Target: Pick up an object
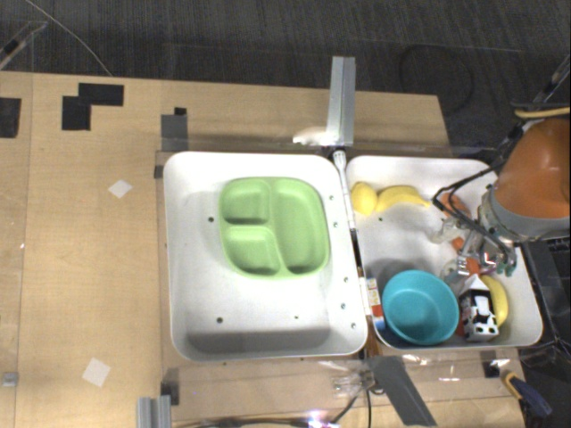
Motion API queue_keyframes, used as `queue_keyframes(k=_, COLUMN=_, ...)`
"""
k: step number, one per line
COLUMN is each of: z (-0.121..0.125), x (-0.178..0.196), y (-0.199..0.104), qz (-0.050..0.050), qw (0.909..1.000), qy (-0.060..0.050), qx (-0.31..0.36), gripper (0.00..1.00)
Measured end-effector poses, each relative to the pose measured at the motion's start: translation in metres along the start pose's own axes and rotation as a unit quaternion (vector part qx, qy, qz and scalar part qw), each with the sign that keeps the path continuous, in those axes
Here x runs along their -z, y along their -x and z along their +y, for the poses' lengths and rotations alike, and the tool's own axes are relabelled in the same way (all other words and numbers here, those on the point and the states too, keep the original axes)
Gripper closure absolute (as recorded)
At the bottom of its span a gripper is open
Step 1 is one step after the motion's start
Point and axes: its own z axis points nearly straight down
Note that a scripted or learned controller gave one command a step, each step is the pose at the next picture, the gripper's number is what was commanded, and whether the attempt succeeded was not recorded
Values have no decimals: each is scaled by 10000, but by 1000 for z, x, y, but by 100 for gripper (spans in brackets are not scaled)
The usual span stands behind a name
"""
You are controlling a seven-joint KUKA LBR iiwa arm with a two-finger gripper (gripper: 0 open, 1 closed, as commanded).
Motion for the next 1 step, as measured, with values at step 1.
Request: queue_keyframes(k=1, z=2, x=15, y=5, qz=-87, qw=10000, qy=-2, qx=25, gripper=100)
